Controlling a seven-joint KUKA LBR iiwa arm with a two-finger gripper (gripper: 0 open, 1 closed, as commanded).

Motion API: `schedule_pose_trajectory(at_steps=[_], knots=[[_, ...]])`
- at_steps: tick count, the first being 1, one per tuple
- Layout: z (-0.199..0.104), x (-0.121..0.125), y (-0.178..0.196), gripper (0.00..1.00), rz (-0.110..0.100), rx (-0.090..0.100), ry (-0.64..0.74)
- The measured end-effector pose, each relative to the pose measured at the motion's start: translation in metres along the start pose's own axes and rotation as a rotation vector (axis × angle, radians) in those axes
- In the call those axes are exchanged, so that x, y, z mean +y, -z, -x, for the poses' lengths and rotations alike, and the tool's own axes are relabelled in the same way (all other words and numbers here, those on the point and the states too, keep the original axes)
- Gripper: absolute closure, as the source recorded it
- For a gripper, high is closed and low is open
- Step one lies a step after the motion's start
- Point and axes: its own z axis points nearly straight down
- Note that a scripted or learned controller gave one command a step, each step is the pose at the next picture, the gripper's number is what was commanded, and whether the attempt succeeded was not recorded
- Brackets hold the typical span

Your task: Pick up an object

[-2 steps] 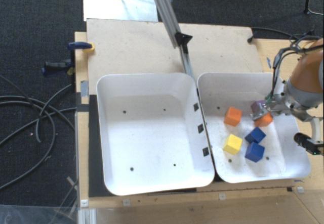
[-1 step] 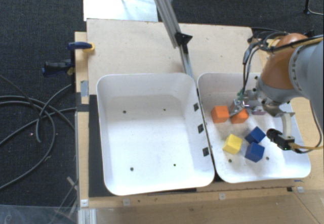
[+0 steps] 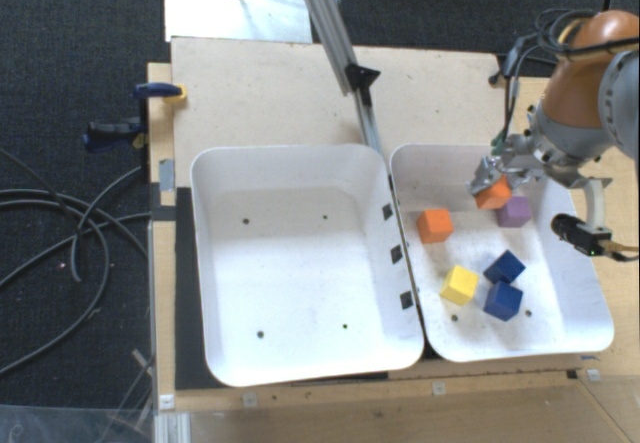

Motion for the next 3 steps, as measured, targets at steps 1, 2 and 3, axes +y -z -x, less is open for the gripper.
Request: schedule_pose_trajectory(at_steps=[1,2,3], knots=[[-0.073,0.04,0.054,1.0,0.0,0.002,0.006],[-0.145,0.039,0.102,1.0,-0.003,0.006,0.007],[-0.202,-0.003,0.098,1.0,-0.013,0.005,0.005]])
